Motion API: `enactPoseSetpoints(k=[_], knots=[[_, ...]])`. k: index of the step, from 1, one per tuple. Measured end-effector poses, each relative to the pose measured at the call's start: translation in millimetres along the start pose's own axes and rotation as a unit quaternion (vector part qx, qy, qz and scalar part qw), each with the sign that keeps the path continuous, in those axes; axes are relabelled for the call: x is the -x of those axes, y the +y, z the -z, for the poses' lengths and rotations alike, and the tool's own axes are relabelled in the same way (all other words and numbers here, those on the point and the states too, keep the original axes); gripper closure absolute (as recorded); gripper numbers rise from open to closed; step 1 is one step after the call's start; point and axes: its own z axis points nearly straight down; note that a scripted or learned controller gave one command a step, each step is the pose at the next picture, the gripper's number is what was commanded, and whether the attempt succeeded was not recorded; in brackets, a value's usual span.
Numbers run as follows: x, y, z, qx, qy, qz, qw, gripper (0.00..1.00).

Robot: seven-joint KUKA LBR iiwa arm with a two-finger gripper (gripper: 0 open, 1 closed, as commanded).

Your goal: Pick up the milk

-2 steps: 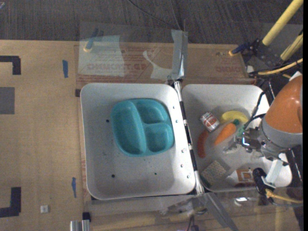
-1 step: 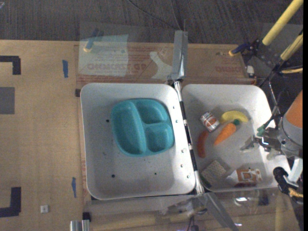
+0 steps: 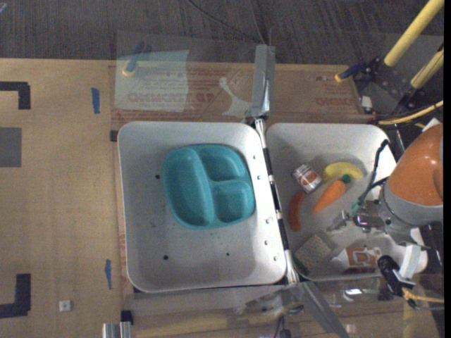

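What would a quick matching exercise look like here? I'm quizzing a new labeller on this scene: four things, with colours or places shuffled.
Things:
1. divided plate
2. banana
3. carrot
4. milk

Descriptions:
A. orange, lying aslant below the yellow fruit
B. teal, in the left bin
C. yellow, toward the far side of the right bin
D. carton at the near edge of the right bin, beside the arm

Pairs: 1-B, 2-C, 3-A, 4-D
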Motion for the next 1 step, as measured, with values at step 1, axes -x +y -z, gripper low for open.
enactPoseSetpoints(k=[1], knots=[[14.6, 1.2, 2.4, -0.001, 0.0, 0.007, 1.0, 0.0]])
